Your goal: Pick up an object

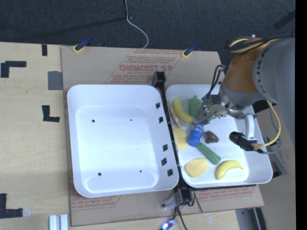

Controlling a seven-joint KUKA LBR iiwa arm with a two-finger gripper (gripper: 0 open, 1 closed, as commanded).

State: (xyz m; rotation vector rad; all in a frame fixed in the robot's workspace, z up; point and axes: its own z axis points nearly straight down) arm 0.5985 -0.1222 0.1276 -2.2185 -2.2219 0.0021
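Note:
The right bin (259,176) holds several small objects. A yellow banana (180,110) lies at its upper left beside a green piece (194,104). A blue cylinder (195,136) sits near the middle, with a small brown lump (211,137) to its right and a green stick (209,153) below. A flat yellow piece (196,167) and a second banana (228,168) lie near the front. My gripper (204,116) hangs low over the bin, just above the blue cylinder and beside the green piece.
The left bin (79,147) stands next to the right one, joined by a black clip strip (165,128). Both rest on a cardboard sheet (139,66). The arm (249,80) covers the right bin's upper right corner.

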